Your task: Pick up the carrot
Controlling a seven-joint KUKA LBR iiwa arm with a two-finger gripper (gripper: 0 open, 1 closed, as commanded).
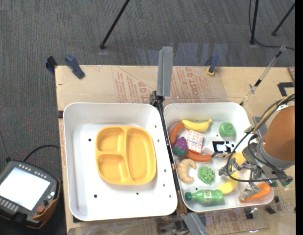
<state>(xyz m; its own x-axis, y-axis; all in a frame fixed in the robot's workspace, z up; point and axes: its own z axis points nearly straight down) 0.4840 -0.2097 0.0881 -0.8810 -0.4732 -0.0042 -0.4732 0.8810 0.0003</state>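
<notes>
The carrot (259, 192) is orange with a green tip and lies slantwise in the near right corner of the right bin (210, 106), close to the rim. My gripper (253, 182) hangs directly over it, reaching in from the right, and its metal parts overlap the carrot's upper edge. The wrist and cables hide where the gripper meets the carrot, so I cannot tell if it is touching or holding it.
The right bin also holds a banana (196, 125), green apple (227, 129), purple grapes (181, 146), small carton (194, 141), red sausage (199, 155), croissant (186, 170), green bottle (205, 196) and a yellow piece (229, 186) beside the carrot. A yellow divided plate (126, 154) lies in the left bin (78, 131).
</notes>
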